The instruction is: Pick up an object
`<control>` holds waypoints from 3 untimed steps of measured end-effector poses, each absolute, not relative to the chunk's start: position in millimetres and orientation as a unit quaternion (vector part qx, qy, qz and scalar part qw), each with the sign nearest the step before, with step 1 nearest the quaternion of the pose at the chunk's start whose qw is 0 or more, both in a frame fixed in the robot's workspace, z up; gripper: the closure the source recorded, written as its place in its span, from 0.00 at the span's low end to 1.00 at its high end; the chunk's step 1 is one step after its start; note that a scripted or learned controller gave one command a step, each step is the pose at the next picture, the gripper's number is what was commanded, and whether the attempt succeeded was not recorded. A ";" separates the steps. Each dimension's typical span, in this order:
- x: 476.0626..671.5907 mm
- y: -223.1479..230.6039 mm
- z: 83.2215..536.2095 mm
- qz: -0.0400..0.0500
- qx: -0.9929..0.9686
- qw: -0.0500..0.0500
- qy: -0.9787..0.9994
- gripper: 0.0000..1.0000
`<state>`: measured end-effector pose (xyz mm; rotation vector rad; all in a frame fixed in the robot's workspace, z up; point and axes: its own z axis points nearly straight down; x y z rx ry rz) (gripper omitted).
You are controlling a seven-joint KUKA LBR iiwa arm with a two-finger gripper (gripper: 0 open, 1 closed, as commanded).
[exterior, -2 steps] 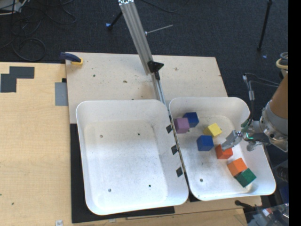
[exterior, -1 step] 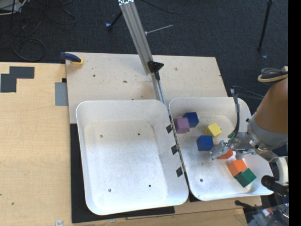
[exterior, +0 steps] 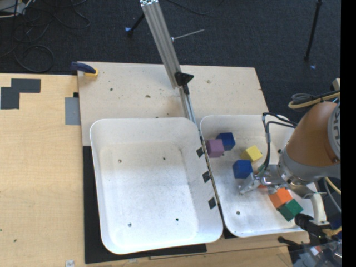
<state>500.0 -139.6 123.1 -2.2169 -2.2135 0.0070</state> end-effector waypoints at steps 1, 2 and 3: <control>500.4 -139.1 91.3 0.000 -0.708 0.001 -0.706 0.00; 499.7 -140.1 101.8 0.000 -0.710 0.003 -0.704 1.00; 497.5 -144.2 163.3 -0.001 -0.707 -0.001 -0.707 1.00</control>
